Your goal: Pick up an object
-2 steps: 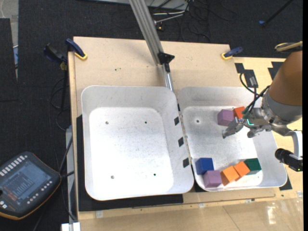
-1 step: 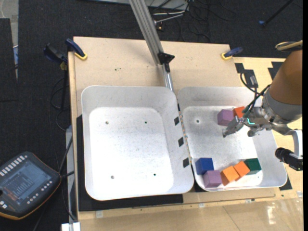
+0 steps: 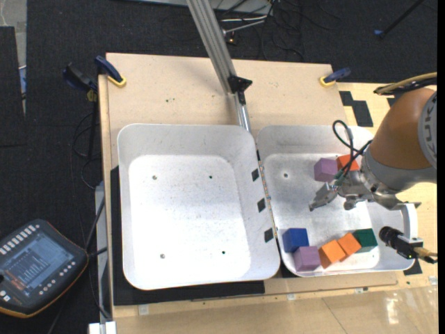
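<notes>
At the far left a teach pendant [image 3: 35, 266] with a lit screen lies on the dark floor beside the bench [image 3: 174, 82]; two blue-and-yellow clamps [image 3: 110, 71] grip the bench's back edge at its corners. The left bin [image 3: 132, 145] sits next, speckled with small dark marks; a slanted metal rail [image 3: 212, 37] runs down from the top of the view to the seam between the two bins. The right bin [image 3: 278, 141] holds the blocks; along its near edge, from left to right, lie a blue block [image 3: 295, 239], a purple block [image 3: 307, 257], an orange block [image 3: 335, 248] and a green block [image 3: 365, 240], each just beside or touching its neighbour. Farther back a second purple block [image 3: 325, 170] rests with a second orange block [image 3: 348, 163] touching its right side. The gripper [image 3: 324, 200] hangs low over the bin floor, just in front of that purple block and apart from the near row; whether its fingers are apart or together cannot be told, and nothing is seen between them. The grey and orange arm [image 3: 407, 141] comes in from the right.
</notes>
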Tool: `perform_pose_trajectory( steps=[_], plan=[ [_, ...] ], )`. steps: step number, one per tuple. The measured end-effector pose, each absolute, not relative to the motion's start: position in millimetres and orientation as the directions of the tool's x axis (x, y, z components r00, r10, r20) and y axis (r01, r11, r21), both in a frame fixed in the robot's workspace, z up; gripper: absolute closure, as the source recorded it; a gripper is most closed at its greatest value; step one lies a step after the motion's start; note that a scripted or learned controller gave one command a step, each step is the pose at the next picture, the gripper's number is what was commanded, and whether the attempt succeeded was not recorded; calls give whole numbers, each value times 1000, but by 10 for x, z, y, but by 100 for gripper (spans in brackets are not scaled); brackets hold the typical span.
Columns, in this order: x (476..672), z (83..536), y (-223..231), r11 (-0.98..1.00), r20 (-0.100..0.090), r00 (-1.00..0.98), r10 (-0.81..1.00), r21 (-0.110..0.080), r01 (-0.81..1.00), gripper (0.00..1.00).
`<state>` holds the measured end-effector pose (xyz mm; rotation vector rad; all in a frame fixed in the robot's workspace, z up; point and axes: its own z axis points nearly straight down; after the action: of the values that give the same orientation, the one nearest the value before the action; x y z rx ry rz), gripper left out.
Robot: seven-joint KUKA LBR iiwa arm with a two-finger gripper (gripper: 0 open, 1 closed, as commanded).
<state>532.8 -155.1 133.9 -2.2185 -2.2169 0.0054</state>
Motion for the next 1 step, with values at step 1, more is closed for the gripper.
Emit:
perform_pose_trajectory(
  steps=[1],
  plan=[
    [5327, 934, -1548, -1, 0, 1, 1000, -1, 1000, 0]
  ],
)
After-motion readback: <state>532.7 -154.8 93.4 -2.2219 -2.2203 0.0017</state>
